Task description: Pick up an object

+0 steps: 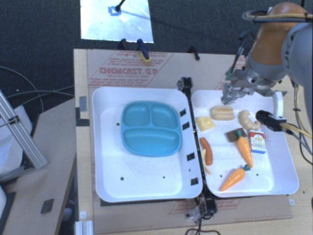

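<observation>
On a desk (58, 131) with two white bins, we see the claw (229, 98), grip state unclear to us, hovering just above a bread roll (222, 113) in the right bin (283, 180), so we judge descent comes next.

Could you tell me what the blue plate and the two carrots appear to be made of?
Blue plate: probably moulded plastic; uniform colour, rounded compartment ridges, soft sheen. Carrots: likely toy plastic or rubber; flat, saturated orange with small green tops and smooth surfaces. The view is too coarse to tell hard from soft.
</observation>
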Available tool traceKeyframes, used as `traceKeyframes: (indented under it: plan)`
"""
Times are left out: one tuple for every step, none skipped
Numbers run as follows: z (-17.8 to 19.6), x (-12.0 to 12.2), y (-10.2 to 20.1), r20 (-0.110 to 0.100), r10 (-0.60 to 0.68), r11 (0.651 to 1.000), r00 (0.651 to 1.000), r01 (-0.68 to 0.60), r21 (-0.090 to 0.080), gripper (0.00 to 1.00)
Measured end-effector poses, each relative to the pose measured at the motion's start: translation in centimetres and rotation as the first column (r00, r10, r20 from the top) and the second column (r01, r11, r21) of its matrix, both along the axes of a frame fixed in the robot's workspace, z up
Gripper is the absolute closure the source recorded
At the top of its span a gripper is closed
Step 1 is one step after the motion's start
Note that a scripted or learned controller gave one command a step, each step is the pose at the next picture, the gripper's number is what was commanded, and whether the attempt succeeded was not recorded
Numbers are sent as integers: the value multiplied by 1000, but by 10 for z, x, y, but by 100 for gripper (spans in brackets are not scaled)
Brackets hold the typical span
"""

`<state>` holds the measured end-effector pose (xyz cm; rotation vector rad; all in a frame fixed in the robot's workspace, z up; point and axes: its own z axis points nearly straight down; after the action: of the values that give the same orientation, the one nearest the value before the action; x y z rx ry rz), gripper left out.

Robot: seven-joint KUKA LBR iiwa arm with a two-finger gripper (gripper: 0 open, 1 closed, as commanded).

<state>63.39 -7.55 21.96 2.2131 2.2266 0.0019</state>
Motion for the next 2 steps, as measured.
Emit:
traceKeyframes:
  plan:
    - [-5,-8,-3,-1,-5,1000,1000,5,-1,100]
    - [12,-14,-9,1,-5,1000,1000,5,0,100]
